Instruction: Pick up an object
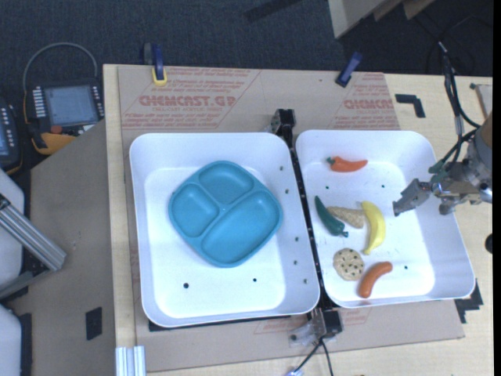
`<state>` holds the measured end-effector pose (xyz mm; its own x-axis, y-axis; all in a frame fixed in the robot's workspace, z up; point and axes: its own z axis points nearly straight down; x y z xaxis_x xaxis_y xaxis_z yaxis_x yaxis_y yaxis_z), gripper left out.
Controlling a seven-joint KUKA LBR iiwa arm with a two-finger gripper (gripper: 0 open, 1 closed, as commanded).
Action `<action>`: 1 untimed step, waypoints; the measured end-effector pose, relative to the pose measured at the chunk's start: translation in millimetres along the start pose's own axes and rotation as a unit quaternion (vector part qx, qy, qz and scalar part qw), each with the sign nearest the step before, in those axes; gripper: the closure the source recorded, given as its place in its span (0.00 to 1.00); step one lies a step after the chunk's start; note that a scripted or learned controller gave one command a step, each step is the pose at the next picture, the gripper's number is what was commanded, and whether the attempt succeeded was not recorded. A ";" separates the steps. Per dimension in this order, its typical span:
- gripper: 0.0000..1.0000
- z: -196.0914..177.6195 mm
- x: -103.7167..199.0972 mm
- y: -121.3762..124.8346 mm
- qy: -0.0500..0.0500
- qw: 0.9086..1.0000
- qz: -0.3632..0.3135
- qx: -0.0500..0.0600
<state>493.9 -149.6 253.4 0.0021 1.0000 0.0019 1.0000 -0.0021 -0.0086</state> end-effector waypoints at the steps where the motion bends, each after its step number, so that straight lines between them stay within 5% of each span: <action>1: 0.00 -3.8 0.1 1.8 -0.001 1.000 -0.001 -0.004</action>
<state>495.8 -149.5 257.2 -0.0001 1.0000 0.0001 1.0000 0.0001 -0.0002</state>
